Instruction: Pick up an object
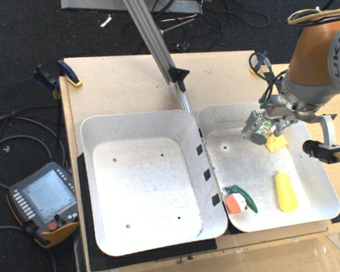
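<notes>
My gripper [259, 129] hangs low over the upper middle of the right bin [318, 208], reaching in from the right under the orange-banded wrist. Just below and right of it, a small yellow block [276, 144] lies on the bin floor, partly hidden by the gripper's body. A small green and red patch shows at the gripper's tip; what it belongs to is unclear. A yellow oblong object [286, 192] lies lower right in the same bin. An orange-red piece with a green strip [238, 201] rests near the bin's lower left corner.
The left bin [103, 185] sits beside the right one, their rims meeting at the middle. A slanted metal pole [152, 36] rises from behind the bins. Clamps sit at the bench's back corners, and a teach pendant [42, 200] lies on the floor to the left.
</notes>
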Controlling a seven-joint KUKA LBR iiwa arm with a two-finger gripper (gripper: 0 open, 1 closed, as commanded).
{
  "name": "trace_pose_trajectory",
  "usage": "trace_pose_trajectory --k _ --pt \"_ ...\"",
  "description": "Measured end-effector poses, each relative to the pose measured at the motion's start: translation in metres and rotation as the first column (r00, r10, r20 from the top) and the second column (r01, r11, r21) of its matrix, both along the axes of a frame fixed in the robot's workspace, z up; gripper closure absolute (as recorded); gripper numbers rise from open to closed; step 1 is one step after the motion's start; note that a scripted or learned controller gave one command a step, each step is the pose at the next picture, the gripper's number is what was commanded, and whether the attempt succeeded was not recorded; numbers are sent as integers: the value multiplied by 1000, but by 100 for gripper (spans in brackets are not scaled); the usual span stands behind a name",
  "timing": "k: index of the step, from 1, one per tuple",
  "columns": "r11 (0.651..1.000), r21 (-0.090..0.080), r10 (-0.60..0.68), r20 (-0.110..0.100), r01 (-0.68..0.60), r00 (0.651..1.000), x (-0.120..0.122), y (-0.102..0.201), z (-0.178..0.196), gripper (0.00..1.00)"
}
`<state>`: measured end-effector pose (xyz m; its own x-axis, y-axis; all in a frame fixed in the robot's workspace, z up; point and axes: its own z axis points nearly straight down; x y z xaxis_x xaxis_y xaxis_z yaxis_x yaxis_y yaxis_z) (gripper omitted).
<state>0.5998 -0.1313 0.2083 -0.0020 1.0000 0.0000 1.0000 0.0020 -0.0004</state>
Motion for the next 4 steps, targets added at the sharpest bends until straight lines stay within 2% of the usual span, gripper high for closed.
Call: trace_pose_trajectory --k 1,2,3,4 --pt "1000 0 -1 0 1 1000 0 0 0 0" --pt "1000 1 -2 -6 2 1000 -6 1 -63 0" --pt "1000 0 -2 -1 2 1000 -6 2 -115 0" --pt "1000 0 -3 2 3 1000 -5 1 -103 100"
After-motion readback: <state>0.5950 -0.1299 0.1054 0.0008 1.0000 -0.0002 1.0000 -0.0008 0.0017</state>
